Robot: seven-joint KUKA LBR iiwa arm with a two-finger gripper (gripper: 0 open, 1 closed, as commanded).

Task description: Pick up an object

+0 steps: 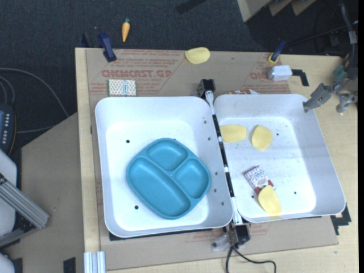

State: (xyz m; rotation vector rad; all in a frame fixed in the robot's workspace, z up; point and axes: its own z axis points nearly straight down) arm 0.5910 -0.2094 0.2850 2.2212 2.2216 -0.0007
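Three smooth yellow lumps and one small crinkled wrapper lie in the right bin, objects for picking. My gripper hangs over that bin's far right corner; I cannot tell how it stands. One glossy blue three-compartment tray fills the left bin.

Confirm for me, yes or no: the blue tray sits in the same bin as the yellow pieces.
No: the blue tray lies in the left bin, while three yellow pieces lie in the right bin.
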